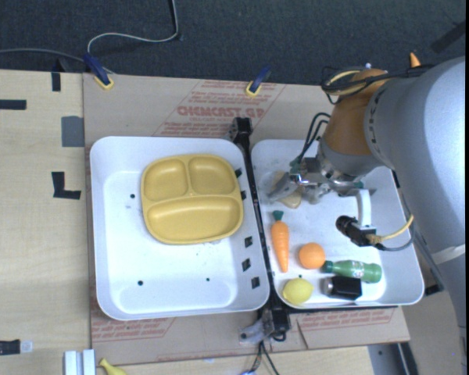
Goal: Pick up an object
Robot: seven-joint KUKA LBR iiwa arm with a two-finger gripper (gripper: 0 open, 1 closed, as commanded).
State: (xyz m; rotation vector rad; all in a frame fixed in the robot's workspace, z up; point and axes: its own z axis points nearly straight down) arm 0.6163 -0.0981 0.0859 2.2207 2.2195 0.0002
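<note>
Even, bright overhead light; white bins [109,233] near blown out, soft shadows, slight blur overall, grainy dark background

My arm [430,131]: smooth grey shell w/ soft sheen, prob. painted metal; orange band [350,131] above my wrist looks satin. Both bins, left [109,233] & right [402,276], are smooth white plastic, slightly glossy. Yellow tray [191,198]: matt plastic, smooth, moulded compartments. Carrot [281,242], orange [312,255] & lemon [297,291] look like toy plastic, low shine. Green bottle [356,269] is glossier, w/ a highlight. Black block [345,287] beside it: dull matt. Bench sheet [211,112] under bins is plain cardboard, rough, printed red. Backdrop [297,14] looks like dark cloth, matt.
</note>
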